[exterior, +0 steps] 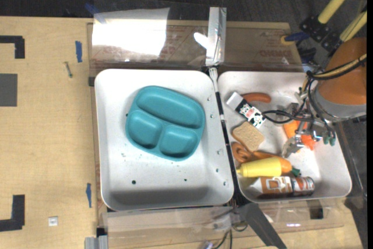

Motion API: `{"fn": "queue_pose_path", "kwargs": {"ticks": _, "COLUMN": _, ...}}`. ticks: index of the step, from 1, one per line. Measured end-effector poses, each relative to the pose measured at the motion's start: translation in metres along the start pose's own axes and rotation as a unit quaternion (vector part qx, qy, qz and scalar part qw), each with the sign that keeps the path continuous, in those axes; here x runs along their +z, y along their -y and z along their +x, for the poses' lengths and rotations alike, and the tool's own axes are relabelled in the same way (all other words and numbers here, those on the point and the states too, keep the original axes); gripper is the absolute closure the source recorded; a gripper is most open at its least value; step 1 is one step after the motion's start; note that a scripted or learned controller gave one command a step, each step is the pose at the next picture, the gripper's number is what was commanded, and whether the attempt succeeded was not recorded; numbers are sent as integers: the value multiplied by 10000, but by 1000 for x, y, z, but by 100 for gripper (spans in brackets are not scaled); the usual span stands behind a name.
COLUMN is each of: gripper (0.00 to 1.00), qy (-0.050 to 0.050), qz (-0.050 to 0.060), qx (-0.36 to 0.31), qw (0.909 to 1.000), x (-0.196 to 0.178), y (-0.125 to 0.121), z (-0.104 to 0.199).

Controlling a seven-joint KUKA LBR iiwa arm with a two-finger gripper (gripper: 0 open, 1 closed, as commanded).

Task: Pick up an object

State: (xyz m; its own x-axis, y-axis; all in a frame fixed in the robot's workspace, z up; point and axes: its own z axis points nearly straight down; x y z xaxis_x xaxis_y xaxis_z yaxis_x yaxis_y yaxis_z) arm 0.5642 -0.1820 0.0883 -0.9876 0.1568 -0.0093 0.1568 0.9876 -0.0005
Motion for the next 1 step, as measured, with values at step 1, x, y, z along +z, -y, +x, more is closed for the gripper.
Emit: {"fn": "queue_pose_path", "kwargs": {"ticks": 1, "gripper": 100, "qy": 63, "qz": 11, "qx": -12, "qw": 10000, "x": -14, "y": -1, "z": -4}}
